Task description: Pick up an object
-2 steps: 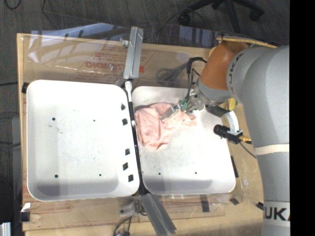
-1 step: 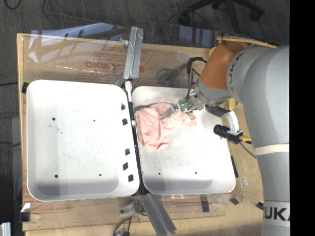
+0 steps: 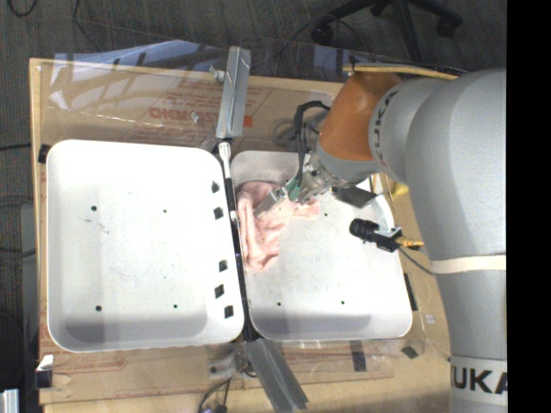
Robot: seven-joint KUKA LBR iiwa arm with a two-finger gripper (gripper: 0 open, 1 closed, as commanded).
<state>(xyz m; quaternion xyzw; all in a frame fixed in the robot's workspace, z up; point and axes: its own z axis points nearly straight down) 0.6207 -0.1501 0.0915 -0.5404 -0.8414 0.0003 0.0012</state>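
On a workshop bench, the gripper (image 3: 297,189) meets a pink cloth (image 3: 258,226) in the right bin (image 3: 344,317); its grasp cannot be told, and lifting comes next.

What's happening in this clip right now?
The KUKA arm reaches in from the right over the right bin. Its gripper is down at the upper edge of a crumpled pink cloth that lies along the bin's left wall. The cloth rests on the bin floor, not lifted, and I cannot tell whether any of it is caught. The left bin sits beside it, apart from the arm.
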